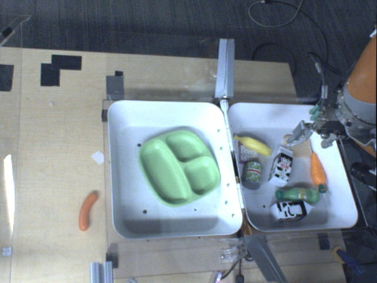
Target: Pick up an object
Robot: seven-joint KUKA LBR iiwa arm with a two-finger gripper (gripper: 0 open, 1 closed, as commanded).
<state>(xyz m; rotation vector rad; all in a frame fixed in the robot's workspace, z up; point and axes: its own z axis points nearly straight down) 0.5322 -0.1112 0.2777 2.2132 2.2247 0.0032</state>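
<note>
Camera view looks down on the surface (pixel 53 158) with two white bins. We see the left bin (pixel 126 217) carrying a green tray (pixel 179 168) with three compartments. The right bin (pixel 341 217) carries the small things: a banana (pixel 254 144), a dark can (pixel 253 173), a white carton (pixel 283 165) with black print, a carrot (pixel 318 168), a green bottle (pixel 300 194) and a black-and-white pack (pixel 290 211). An orange sausage (pixel 88 210) lies outside the bins, on the surface at the left.

The arm comes from the right, and the claw (pixel 299 134) hangs over the upper right part of the right bin. We cannot tell whether it is spread or pressed together; nothing is visibly between its parts.

We judge that the nearest things are the carton and the carrot. The carton lies just below the claw toward the near edge, with its long axis almost up-down in the view, a little tilted. The carrot lies below and to the right of the claw, with its long axis also up-down, close to the right wall of the bin. The bottle lies across, left to right, farther down.

The print on the carton, the can and the pack is too small; we cannot read any brand.
</note>
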